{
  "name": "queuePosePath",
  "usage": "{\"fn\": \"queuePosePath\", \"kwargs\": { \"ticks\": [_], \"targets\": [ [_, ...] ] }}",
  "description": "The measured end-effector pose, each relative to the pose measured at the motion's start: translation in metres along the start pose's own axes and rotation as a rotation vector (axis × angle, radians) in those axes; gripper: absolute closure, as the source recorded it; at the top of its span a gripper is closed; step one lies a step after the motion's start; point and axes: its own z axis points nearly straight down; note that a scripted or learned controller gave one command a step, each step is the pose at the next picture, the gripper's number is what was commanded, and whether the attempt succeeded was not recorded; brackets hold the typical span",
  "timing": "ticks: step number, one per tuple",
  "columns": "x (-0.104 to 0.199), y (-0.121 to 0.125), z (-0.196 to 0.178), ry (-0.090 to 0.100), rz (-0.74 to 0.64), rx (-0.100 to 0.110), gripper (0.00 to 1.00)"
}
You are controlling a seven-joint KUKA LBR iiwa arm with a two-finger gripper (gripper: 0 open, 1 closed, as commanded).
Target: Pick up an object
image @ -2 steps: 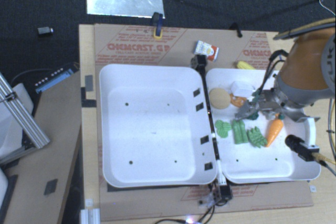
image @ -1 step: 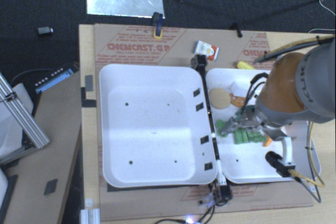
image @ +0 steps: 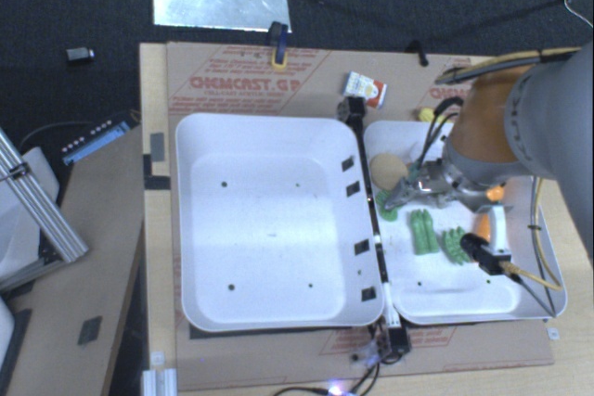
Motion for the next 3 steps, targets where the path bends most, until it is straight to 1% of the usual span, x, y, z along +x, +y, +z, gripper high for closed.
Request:
{"fn": "queuePosePath", "kwargs": {
  "ticks": [1,2,3],
  "targets": [
    [0.005,0.032,0.0,-0.001,0.001,0.001,0.0],
    [-0.039,-0.026,0.0,0.0,0.01,0.002,0.0],
    [-0.099,-0.098,-0.001,0.0,0.011,0.001,0.0]
  ]
}}
